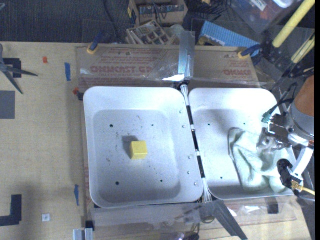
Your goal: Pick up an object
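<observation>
The cloth (247, 161) lay crumpled in the right bin (220, 104), directly beneath and touching the gripper (267, 146), whose state could not be told; the yellow block (139, 150) sat well left.

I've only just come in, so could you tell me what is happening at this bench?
The arm reaches in from the right, its gripper low in the right bin, right at a crumpled pale cloth. Whether it has hold of the cloth is unclear. A yellow block lies alone in the left bin.
</observation>
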Available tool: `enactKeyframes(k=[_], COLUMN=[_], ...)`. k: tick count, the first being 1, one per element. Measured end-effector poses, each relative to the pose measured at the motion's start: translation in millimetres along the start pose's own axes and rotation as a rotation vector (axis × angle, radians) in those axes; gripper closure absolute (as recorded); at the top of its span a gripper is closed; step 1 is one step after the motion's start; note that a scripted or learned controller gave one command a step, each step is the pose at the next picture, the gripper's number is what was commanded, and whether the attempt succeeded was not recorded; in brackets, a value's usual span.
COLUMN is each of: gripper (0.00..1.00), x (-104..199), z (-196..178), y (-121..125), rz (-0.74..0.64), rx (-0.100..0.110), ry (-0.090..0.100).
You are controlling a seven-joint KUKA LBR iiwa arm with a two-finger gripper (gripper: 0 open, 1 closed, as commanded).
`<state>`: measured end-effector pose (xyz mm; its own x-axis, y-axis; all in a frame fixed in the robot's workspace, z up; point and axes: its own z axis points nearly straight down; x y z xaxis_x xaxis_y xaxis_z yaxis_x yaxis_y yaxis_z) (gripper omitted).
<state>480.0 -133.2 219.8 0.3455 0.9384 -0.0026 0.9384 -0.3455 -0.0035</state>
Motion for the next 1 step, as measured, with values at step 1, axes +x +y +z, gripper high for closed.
enactKeyframes(k=[1], gripper=[1.00], x=[28.7], z=[127.8], y=[-8.4], rz=[0.238], rx=[0.000], ry=[0.003])
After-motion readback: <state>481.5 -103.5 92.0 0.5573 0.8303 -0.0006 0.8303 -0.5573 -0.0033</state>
